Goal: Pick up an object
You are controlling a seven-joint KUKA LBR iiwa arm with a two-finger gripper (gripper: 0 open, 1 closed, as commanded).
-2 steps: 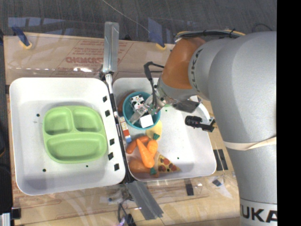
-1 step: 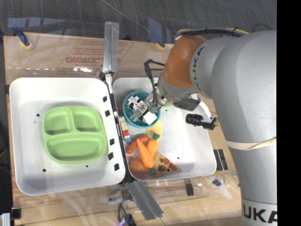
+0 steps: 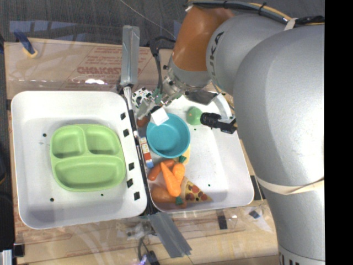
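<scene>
Arm (image 3: pixel 259 87) reaches in from the right and covers much of the right bin (image 3: pixel 229 164). Gripper (image 3: pixel 157 101) sits low at that bin's far left corner, right by the divider, just above the bowl (image 3: pixel 168 136). Can't tell its state: the tips are lost in clutter there.

Blue bowl is upright in the right bin, left of centre, with a small white tag (image 3: pixel 160 117) at its far rim, touching or just over it. Black-and-white toy (image 3: pixel 142 96) is next to the gripper at the corner. Green ball (image 3: pixel 193 115) sits just right of the bowl. Carrots (image 3: pixel 172 176) are piled near the bowl's front side, pizza slice (image 3: pixel 194 193) beside them at the front wall.

Left bin (image 3: pixel 27 164) holds a green tray (image 3: pixel 87 157), three compartments, lying flat.
</scene>
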